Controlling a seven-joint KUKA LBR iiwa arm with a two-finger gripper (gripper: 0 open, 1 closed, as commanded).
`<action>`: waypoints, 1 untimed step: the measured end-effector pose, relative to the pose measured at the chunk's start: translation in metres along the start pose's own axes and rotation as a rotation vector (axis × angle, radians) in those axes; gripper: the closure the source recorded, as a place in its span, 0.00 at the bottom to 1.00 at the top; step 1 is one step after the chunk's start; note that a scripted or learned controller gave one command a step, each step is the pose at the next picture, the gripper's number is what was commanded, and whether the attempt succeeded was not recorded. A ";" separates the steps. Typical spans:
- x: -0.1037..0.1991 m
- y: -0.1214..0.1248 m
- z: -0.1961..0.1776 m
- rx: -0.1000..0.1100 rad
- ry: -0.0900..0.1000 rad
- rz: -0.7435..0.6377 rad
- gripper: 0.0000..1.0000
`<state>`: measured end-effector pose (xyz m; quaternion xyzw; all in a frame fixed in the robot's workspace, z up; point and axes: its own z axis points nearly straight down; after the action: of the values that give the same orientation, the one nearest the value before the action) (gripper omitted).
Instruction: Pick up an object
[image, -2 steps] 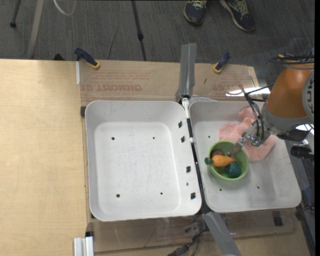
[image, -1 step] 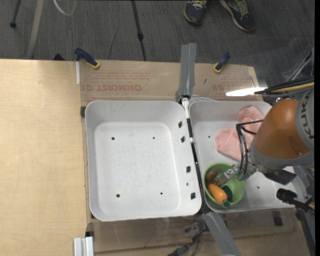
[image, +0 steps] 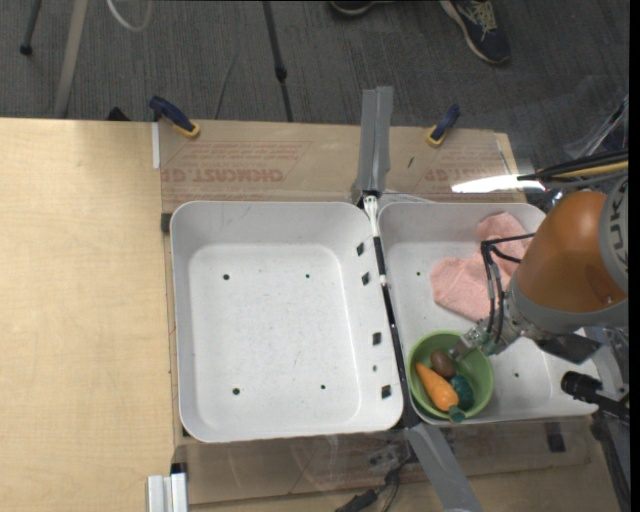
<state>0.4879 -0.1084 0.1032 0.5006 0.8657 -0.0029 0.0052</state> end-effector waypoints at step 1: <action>0.055 0.064 -0.122 0.003 0.010 0.185 1.00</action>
<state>0.5155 -0.0279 0.2243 0.5783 0.8158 -0.0013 0.0001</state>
